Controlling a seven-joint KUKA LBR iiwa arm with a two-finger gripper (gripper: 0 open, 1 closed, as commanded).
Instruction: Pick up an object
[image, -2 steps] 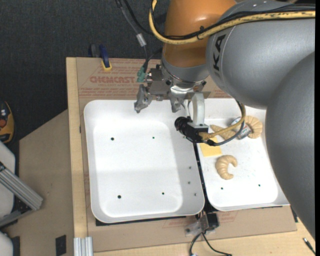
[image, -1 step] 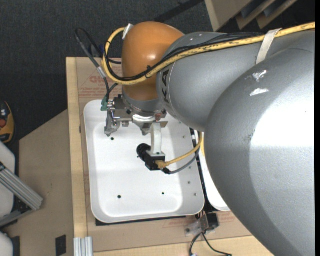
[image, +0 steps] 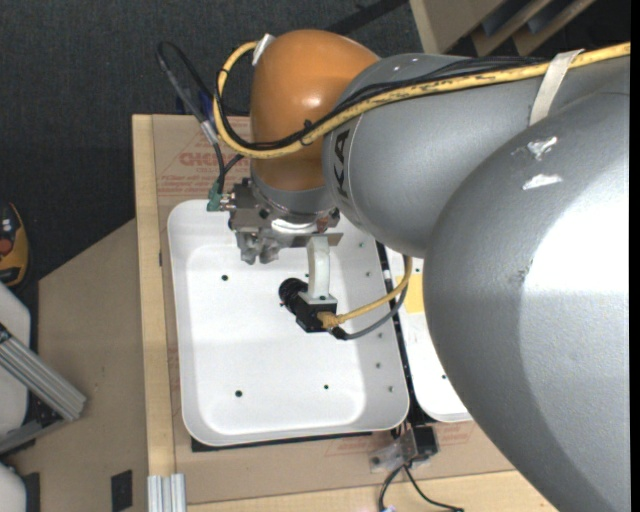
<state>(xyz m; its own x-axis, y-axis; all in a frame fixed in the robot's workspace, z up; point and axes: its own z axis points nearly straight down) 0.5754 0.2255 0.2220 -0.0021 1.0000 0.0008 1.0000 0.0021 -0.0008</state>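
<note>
Your arm (image: 480, 200) comes in from the right and covers most of the scene. It hides nearly all of the right bin (image: 436, 385), leaving you a pale strip at that bin's near left corner, and it also hangs over the far right corner of the left bin (image: 270, 385). The orange band (image: 295, 90) sits above the far edge of the left bin, and the gripper (image: 255, 250) hangs just below it, over the far part of that bin's floor, near the middle of the far wall. You cannot tell from this slant whether the gripper is released or clenched.

You cannot tell where the object lies. The open floor of the left bin is plain white, marked by three small dark dots (image: 238, 393), and the arm blocks your sight of the rest.

Black cables (image: 185, 80) loop down from the far left towards the wrist. The brown bench (image: 150, 330) frames the bins. Off its left edge lies a metal rail (image: 40, 375), and at its near edge, between the bins, sits a small black part with wires (image: 418, 442).

By count you have one arm, one gripper and two bins.
</note>
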